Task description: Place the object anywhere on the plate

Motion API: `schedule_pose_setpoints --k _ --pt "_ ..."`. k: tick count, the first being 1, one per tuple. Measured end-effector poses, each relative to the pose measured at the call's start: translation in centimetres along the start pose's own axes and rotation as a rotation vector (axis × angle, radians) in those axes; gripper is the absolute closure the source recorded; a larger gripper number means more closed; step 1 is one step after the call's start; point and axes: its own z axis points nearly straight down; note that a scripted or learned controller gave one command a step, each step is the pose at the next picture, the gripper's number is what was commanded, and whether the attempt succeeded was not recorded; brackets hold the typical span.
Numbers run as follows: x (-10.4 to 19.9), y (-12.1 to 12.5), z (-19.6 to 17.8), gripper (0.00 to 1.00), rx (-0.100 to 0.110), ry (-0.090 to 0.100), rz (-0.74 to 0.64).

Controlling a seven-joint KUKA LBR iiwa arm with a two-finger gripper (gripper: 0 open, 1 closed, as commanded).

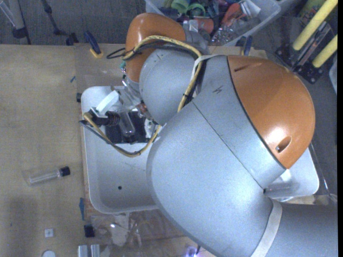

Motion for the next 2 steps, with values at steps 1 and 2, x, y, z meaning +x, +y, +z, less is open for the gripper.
schedule_pose_setpoints --k 1,2 --pt "0.0 0.0 0.0 0.0 0.0 0.0 0.0" --pt "0.0 0.0 0.0 0.0 0.0 0.0 0.0"
